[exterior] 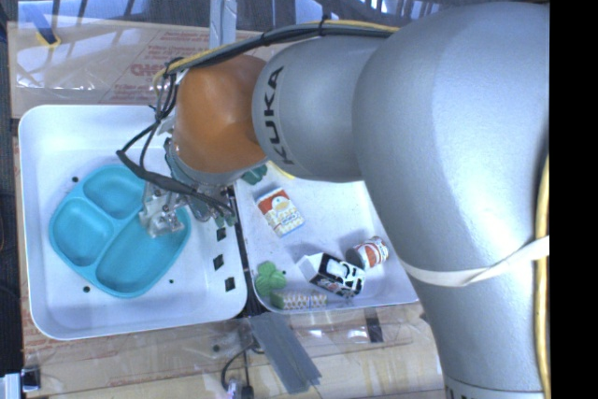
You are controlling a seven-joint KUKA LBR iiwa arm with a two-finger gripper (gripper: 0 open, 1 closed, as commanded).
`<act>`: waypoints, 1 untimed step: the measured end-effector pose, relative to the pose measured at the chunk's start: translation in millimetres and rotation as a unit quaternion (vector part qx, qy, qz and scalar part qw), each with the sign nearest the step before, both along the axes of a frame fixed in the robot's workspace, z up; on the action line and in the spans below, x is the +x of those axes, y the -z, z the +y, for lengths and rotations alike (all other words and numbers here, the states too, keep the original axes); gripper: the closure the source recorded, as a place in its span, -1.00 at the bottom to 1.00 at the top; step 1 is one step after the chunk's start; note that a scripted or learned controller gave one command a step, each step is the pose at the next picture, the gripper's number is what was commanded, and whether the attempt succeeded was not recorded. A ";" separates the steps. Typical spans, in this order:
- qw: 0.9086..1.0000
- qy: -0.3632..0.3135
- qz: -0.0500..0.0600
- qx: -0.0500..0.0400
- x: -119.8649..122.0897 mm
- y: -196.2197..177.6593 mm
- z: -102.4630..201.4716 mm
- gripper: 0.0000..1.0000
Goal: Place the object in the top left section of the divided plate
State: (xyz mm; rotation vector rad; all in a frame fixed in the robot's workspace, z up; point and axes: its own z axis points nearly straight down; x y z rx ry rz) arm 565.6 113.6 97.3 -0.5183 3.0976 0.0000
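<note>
The arm (392, 126) reaches in over the left bin (37, 294), and its gripper (165, 218) hangs above the blue divided plate (89, 234), near the plate's right edge where the large lower section meets the upper ones. Whether the gripper is released or clenched cannot be told from here, and no object can be made out between its tips, so where the thing to be placed sits is unclear; it may be among the items in the right bin (392, 290). To do this step well, the arm likely needs to centre over the upper-left section before letting anything go, since the raised ridges between sections could tip a load the wrong way. The plate looks like smooth moulded plastic with rounded corners. In the right bin lie a small printed carton (280, 210), a green lump (270, 277), a black-and-white packet (334, 275) and a small red-and-white can (370, 253).
</note>
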 end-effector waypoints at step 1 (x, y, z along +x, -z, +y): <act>0.997 -0.080 0.001 0.000 -51.1 -28.6 -3.6 1.00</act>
